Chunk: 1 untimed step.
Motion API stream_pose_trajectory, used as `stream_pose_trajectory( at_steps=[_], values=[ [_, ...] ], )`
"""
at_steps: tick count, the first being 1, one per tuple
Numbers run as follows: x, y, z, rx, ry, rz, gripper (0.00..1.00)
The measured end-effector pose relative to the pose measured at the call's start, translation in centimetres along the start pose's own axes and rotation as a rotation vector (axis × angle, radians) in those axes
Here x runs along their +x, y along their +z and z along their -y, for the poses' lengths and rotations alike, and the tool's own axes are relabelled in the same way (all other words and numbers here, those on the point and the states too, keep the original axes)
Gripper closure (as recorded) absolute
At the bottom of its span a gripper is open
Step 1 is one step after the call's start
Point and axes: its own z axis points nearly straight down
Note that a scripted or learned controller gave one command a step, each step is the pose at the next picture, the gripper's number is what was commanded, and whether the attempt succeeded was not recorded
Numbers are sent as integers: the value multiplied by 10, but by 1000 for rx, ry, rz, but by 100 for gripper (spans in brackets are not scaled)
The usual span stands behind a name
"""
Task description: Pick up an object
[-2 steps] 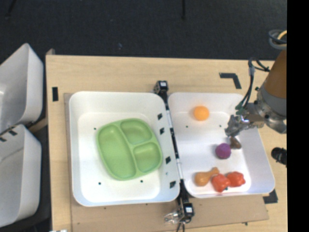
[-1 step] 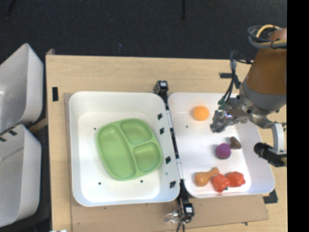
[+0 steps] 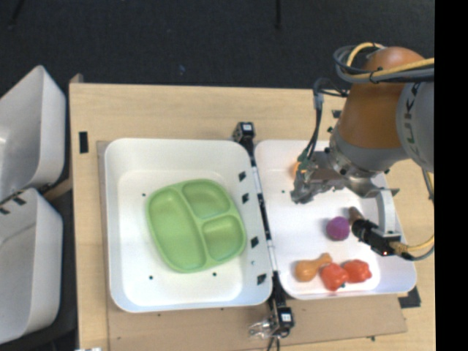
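My gripper [image 3: 303, 190] hangs over the upper middle of the right bin [image 3: 289, 262], its dark fingers pointing down to the left with nothing visibly between them. An orange object [image 3: 296, 168] peeks out just behind the gripper at the bin's far side. A purple ball [image 3: 338, 228] lies to the right of the gripper, lower in the bin. Along the near edge lie an orange pear-shaped piece [image 3: 310, 268] and a red pepper-like object [image 3: 345, 273].
The left bin [image 3: 124, 284] holds a green divided plate [image 3: 194, 224]. A ridge with black clips [image 3: 257, 210] separates the two bins. The arm's orange band and grey wrist [image 3: 373, 115] loom over the right bin's far right corner, cables trailing down its right side.
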Motion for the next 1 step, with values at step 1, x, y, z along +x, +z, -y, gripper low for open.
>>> stream_pose_trajectory(
  at_steps=[1],
  values=[
    [44, 0, -11, -1, 0, 0, 100]
  ],
)
